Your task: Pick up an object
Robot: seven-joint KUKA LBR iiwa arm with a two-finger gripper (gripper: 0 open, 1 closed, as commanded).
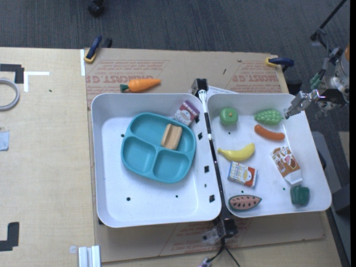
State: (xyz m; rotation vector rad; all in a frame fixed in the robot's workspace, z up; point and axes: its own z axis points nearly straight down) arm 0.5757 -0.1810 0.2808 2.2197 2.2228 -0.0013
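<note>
Grapes (269, 116), the green bunch in the right bin (318, 166), are lying nearest your hand (293, 109); they are sitting just to the camera's left of the fingertips, with their long axis running roughly across the picture. You are looking at a hand that is hanging over the bin's far right corner, reaching in from the right edge, its metal tip slanting down and toward the grapes. Whether the fingers are spread or pressed together you cannot tell; nothing is showing between them.

The rest of the bin is offering other picks. An orange sausage (270, 132) is lying just in front of the grapes, tilted a little, and a green apple (228, 115) is sitting further along the far wall. Toward the near side are lying a banana (237, 152), a small red-and-white box (242, 174), a carton (286, 164), a watermelon slice (245, 202) and a dark green pepper (300, 195).

Judging from this, the shortest move is leading down and slightly left onto the grapes, and closing across their short width is looking the safer grip. The bin wall is standing close by the hand, so you are risking a clip on the rim.
</note>
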